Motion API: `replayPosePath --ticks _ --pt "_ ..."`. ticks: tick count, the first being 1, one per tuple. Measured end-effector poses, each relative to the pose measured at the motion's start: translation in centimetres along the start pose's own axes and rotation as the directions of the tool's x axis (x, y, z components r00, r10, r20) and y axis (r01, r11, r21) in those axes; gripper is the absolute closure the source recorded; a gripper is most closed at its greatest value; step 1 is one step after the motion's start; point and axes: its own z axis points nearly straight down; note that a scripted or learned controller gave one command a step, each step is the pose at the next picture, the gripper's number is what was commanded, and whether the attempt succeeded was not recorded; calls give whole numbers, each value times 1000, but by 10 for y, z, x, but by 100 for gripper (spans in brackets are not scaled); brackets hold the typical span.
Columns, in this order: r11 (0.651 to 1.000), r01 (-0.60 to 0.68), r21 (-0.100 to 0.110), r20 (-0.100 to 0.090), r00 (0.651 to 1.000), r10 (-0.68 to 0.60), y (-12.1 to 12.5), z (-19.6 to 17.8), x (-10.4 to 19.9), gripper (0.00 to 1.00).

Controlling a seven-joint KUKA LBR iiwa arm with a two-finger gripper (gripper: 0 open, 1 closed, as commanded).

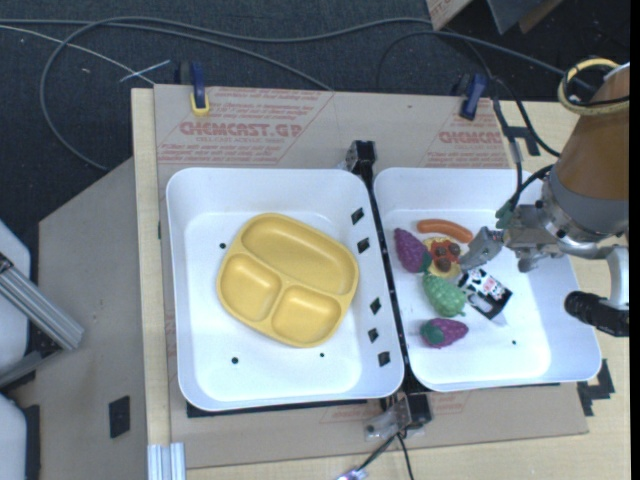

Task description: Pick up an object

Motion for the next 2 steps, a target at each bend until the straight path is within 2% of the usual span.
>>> replayPosePath --ticks 1,2 --pt "1000 3 -13 2 1000 -3 3 -6 0 0" --pt "1000 2 -8 1 1000 -2 5 36 1 0"
